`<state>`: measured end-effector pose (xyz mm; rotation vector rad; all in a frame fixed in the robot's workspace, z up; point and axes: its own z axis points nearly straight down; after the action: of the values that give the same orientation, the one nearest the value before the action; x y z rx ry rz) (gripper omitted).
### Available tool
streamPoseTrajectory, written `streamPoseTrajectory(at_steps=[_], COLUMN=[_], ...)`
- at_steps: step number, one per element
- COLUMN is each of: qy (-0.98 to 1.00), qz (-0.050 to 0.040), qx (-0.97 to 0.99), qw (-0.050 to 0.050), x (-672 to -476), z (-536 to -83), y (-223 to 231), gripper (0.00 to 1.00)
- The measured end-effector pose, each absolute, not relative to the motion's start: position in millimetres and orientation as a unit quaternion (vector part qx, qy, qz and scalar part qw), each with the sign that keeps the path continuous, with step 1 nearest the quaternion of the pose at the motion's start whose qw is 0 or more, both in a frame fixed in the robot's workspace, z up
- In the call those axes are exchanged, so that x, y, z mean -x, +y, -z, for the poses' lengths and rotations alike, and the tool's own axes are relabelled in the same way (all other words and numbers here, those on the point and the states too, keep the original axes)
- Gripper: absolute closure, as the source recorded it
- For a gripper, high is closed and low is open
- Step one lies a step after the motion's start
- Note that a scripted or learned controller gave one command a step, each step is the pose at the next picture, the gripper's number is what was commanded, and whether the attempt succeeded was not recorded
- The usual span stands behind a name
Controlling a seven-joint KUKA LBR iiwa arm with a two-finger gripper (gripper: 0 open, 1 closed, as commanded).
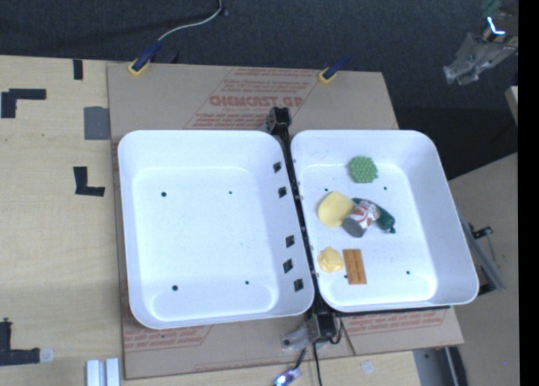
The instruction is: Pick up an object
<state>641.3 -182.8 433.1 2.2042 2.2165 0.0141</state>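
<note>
Gripper: the gripper (473, 62) sits at the upper right of the frame, over the dark floor beyond the tabletop (50, 233), well apart from both bins.
Finger state: it appears small and blurred there, so whether it is clenched or released cannot be told; nothing can be seen held in it.
Bins: two shallow white bins side by side on a brown cardboard sheet (253, 98); the left bin (135, 233) is in the middle of the frame, the right bin (438, 207) just to its right, their inner rims touching.
Objects, count: five, all in the right bin, toward its left half.
Green ball: one bumpy green ball (363, 168), uppermost of the group.
Yellow lump: one larger yellow lump (333, 208), below and left of the green ball.
Can-like item: one grey, red and dark green item (367, 216), lying tilted, touching the right side of the yellow lump.
Small yellow piece: one small yellow piece (330, 260), near the bin's lower left.
Orange block: one flat orange block (355, 266), just beside the small yellow piece on its right.
Objects relative to gripper: all five lie down and to the left of the gripper, far from it; the green ball is nearest.
Clamps: two clamps with yellow and blue handles (145, 58) at the cardboard's upper edge.
</note>
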Motion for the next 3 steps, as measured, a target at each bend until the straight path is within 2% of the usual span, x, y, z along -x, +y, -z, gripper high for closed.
streamPoseTrajectory(at_steps=[1,2,3], qy=[0.708,0.708,0.711], qz=[-0.0028,-0.0006,-0.0002], qx=[-0.706,-0.706,-0.703], qw=[0.006,-0.001,-0.001], x=[-623.6,-523.2,-482.1], z=[-543,-536,-534], y=[-188,-152,-53], gripper=[1.00,1.00,1.00])
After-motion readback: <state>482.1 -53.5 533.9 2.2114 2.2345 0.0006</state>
